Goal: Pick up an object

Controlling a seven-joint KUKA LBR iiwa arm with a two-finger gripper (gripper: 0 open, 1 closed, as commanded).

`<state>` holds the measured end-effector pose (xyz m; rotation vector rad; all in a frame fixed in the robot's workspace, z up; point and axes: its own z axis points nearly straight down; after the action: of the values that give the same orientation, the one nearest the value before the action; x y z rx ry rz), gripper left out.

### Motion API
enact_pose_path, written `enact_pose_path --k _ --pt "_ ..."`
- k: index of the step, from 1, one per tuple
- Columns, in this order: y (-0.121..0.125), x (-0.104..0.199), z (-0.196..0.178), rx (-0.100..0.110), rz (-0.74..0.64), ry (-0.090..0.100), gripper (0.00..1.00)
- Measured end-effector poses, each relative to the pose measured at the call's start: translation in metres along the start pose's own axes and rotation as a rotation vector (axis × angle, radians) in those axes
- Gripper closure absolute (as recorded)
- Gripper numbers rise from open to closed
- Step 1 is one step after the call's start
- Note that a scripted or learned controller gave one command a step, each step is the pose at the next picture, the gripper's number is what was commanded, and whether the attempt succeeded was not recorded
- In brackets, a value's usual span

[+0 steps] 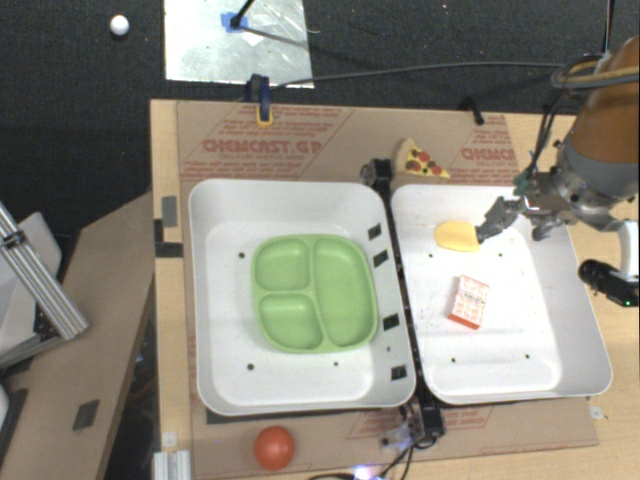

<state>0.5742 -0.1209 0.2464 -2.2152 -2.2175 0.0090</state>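
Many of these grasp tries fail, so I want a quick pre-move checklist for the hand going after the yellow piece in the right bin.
1. Yellow piece lies in the right bin: ok.
2. Hand is beside the yellow piece, at its right edge: ok.
3. Hand centred over the piece: not ok, offset to one side.
4. Piece between the fingers: cannot tell.
5. Red-and-white box lies apart from the piece: ok.

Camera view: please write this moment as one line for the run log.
gripper: above right bin, at edge of yellow object | grasp: not confirmed | red-and-white packet: lying in right bin | green tray: left bin
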Motion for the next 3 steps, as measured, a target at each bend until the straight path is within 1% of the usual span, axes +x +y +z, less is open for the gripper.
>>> enact_pose_path --k 1,2,3 --pt "0.002 0.000 -0.006 -0.011 -0.002 -0.002 0.00" --pt "0.003 -0.001 0.036 -0.008 0.000 -0.001 0.00" --pt "0.013 0.003 0.092 -0.008 -0.001 -0.001 0.00"
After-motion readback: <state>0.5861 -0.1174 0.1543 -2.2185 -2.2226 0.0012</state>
